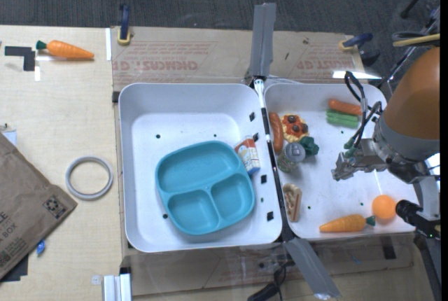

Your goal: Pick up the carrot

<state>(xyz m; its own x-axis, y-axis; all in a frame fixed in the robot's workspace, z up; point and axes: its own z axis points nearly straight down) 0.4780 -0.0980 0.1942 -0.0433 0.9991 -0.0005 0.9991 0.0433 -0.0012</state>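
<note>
Orange and tapered, the carrot (344,224) lies free along the near edge of the right bin (315,110), leafy end touching an orange ball (383,208). Just beyond it hangs the tool (348,168); whether it is open or closed I cannot tell, and nothing shows in its grip. Judging by that, the grab is not yet made. In the left bin (140,124) sits a blue divided plate (204,186). Farthest back, on the table (56,117), lies a second carrot (66,50), well outside both bins, so the near one seems the likelier target.
</note>
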